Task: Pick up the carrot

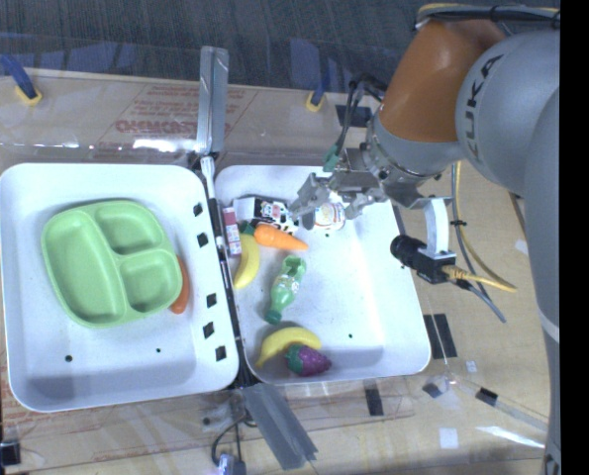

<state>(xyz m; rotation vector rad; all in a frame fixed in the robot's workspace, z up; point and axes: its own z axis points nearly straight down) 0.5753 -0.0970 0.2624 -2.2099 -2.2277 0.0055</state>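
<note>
- Two shallow white plastic bins sit side by side on the tabletop: the left bin and the right bin.
- Left bin holds a light green plastic tray with three compartments; a slim orange object lies against the tray's right edge, half hidden, possibly a second toy carrot.
- Right bin, upper left: the small orange toy carrot with a green tip, lying flat, tip toward the right.
- Just above the carrot, a small black-and-white packet; to its left, a narrow red-labelled item by the bin wall.
- Below the carrot: a yellow toy banana near the left wall and a green plastic bottle lying on its side.
- Front of the right bin: a second yellow banana touching a purple toy grape cluster.
- Grey arm with orange band reaches in from the right; its end effector hangs over the bin's upper part, just right of and above the carrot, with nothing seen in its grip; whether it is open or closed cannot be told.
</note>
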